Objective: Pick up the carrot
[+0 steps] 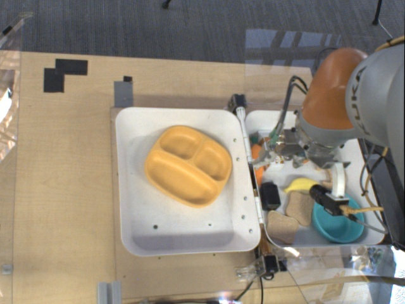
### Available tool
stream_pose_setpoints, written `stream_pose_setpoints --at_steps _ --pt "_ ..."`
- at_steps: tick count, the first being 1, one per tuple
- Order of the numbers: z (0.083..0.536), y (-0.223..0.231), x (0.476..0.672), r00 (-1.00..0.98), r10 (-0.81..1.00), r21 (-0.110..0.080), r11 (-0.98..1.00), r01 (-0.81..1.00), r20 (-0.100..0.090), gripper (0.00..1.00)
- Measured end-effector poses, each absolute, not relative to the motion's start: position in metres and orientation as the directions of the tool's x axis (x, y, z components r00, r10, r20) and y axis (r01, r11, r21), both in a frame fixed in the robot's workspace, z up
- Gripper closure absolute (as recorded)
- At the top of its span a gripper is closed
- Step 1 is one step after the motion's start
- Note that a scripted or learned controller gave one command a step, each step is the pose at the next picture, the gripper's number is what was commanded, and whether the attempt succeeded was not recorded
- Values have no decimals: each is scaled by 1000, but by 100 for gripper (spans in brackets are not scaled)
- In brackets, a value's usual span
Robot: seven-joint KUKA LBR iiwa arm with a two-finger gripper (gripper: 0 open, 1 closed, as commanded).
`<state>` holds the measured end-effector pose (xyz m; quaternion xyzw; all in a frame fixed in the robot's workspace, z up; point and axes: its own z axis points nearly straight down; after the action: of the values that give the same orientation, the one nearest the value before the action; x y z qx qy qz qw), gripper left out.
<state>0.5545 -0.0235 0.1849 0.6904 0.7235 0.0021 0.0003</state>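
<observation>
The carrot (256, 152) shows as a small orange patch at the left wall of the right bin (358, 149), mostly hidden under the arm's wrist. My gripper (276, 155) hangs low right beside it, at the bin's left side, under the orange band (332, 87) of the arm. Whether it touches the carrot is hidden.
A yellow divided plate (188, 164) lies in the left bin (136, 227). The right bin also holds a banana (302, 184), a teal bowl (338, 225), tan bread slices (286, 223) and a black object (270, 195). The divider rail (250, 170) runs between the bins.
</observation>
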Motion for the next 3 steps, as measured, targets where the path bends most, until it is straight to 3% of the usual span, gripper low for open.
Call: stream_pose_setpoints --at_steps 1,2,3 --pt "125 -107 587 115 993 12 -116 993 4 0" --pt "94 -150 615 -84 996 21 84 996 -9 0" --pt "87 -175 617 -300 954 7 300 954 2 0"
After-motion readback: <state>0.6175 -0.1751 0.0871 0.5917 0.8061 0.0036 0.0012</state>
